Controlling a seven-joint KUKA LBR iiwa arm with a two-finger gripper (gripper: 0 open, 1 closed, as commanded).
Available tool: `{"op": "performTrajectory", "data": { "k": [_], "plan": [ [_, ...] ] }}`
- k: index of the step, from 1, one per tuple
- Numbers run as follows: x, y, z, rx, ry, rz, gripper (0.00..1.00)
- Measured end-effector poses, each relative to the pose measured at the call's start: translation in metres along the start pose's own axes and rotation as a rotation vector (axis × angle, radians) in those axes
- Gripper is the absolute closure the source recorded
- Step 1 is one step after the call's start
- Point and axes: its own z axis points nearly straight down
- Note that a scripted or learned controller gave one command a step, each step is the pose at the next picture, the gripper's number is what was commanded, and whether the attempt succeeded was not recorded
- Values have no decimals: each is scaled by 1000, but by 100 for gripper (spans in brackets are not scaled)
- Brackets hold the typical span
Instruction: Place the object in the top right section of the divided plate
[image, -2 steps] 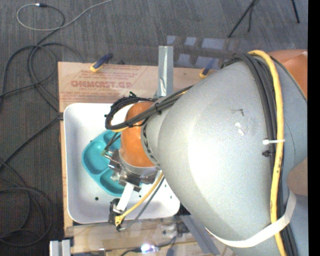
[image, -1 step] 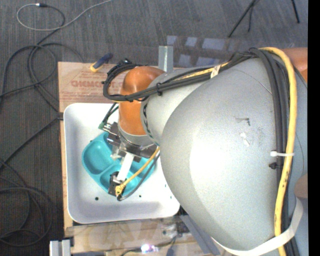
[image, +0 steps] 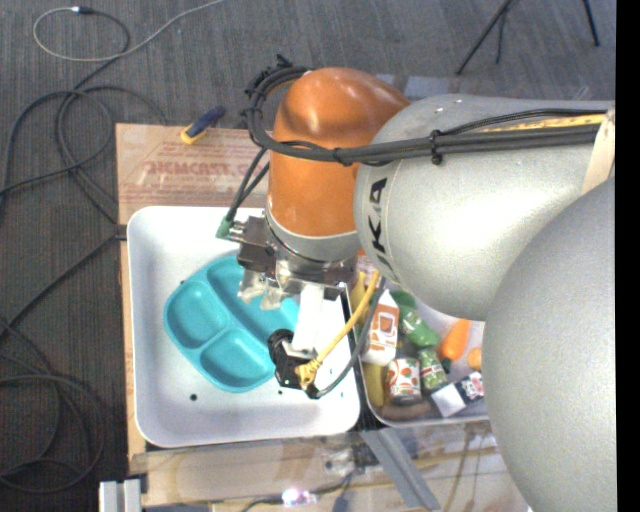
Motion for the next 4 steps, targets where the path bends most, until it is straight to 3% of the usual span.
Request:
{"op": "performTrajectory", "data": {
  "k": [1, 2, 3, 4],
  "plan": [
    [32, -22, 98, 5, 0, 4, 100],
    [41, 13, 35, 1, 0, -67, 100],
    [32, -22, 88, 4, 0, -124, 100],
    [18, -17, 94, 2, 2, -416, 100]
  ]
}}
